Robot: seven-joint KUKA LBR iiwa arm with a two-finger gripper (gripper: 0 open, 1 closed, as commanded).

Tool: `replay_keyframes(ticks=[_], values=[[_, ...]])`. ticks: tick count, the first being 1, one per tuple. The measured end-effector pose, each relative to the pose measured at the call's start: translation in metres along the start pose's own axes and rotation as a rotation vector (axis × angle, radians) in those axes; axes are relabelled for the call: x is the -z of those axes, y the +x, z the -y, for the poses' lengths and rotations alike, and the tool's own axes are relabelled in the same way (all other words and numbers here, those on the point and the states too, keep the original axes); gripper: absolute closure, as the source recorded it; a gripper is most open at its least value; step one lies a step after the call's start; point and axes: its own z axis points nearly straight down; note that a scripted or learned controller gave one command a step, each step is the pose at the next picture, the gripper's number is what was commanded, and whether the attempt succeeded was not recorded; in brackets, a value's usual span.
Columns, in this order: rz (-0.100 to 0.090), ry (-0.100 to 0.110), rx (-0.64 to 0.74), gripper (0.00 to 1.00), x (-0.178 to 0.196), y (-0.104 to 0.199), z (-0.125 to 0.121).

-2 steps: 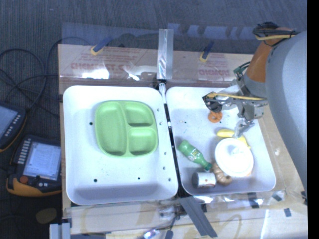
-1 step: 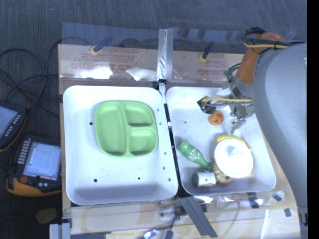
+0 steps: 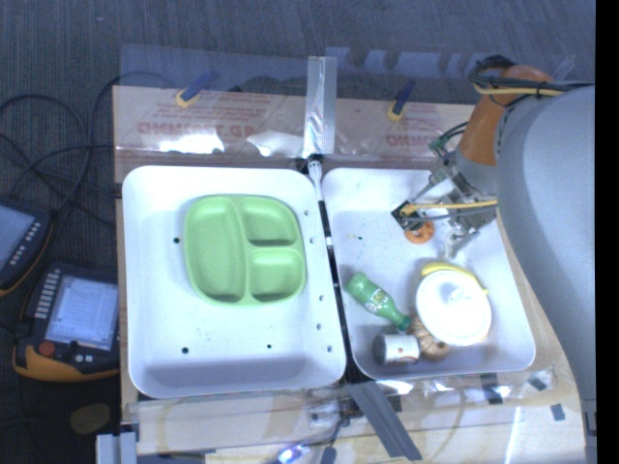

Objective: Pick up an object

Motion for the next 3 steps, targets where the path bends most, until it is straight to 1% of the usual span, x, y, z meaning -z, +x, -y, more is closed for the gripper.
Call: replay_keyframes(ticks=[1, 2, 3], values=[[0.003, 0.002, 0.274, 0.0, 0.107, -0.002, -0.002], [0.005, 0.006, -0.206, 0.0, 0.079, -0.004, 0.04], [0.005, 0.006, -0.221, 0.0, 0.077, -0.002, 0.04]])
